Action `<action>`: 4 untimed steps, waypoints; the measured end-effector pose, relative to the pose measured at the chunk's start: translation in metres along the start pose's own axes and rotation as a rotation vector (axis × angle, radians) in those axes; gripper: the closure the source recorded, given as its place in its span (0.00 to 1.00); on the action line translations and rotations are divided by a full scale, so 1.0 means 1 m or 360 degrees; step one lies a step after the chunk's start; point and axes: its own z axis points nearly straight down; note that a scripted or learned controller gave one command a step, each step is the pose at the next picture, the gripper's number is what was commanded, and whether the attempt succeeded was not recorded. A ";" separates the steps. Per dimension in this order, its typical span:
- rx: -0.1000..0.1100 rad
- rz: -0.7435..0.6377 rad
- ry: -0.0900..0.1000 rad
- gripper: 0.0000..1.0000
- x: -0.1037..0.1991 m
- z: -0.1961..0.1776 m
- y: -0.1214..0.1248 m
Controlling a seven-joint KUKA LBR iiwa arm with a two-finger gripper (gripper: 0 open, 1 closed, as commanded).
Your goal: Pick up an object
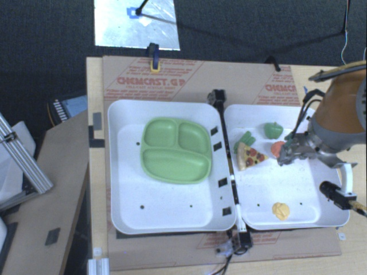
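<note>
End effector (285,156) low in right bin (298,208), touching orange-red toy (277,148) on its left; grip state cannot tell. Pizza slice (250,155) just beside, green pepper (273,130) near, yellow piece (281,210) well apart.

green plate (175,150), white bins (123,171), yellow toy (281,210)

My arm (344,110) runs off the right edge, so most of it is cut off. My gripper (285,156) covers part of a small orange-red thing (277,148), and I cannot tell what that thing is. My fingertips are too small and dark to make out. The grey frame (20,159) at the left is cut off too.
</note>
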 end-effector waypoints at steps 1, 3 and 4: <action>-0.0001 0.0000 0.0001 1.00 0.000 -0.059 -0.007; 0.0006 -0.0008 0.0004 1.00 0.049 -0.095 -0.001; 0.0009 -0.0011 0.0006 1.00 0.111 -0.092 -0.002</action>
